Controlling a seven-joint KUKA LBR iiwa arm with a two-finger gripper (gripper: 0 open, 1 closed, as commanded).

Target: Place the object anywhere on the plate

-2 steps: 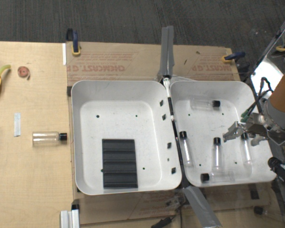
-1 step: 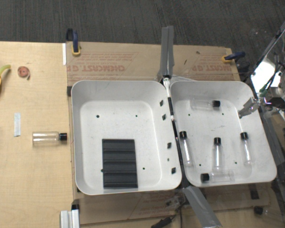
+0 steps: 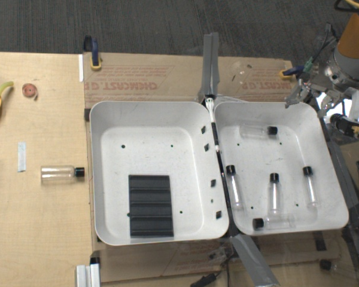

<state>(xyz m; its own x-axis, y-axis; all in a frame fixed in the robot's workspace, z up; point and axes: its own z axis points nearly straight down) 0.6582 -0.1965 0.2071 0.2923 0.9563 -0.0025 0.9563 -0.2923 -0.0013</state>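
Gripper (image 3: 302, 92) up at the far right corner of the right bin (image 3: 323, 130), over the rim, well apart from everything inside. Open or closed: cannot tell from this angle. Nothing seen in its hold.

Below and to the left, in the right bin, five clear vials with black caps. One vial (image 3: 257, 132) lying crosswise near the far wall, nearest to the gripper. Three lying lengthwise in a row, caps toward the far side: left vial (image 3: 234, 190), middle vial (image 3: 274, 196), right vial (image 3: 310, 190). A fifth vial (image 3: 276, 222) lying crosswise along the near wall.

Further out, in the left bin (image 3: 107, 160), one black ridged plate (image 3: 149, 206), flat on the floor toward the near side, nothing on it.

Beyond the bins, on the bench (image 3: 36, 220), one more clear bottle (image 3: 60, 173) on its side, well apart from both bins.

Judged as the very start: no object picked yet, plate bare. Next move likely a descent onto one vial, probably the crosswise one nearest, closing across its narrow body; then a carry over the divider to the plate. Round and smooth, so prone to rolling or slipping out.
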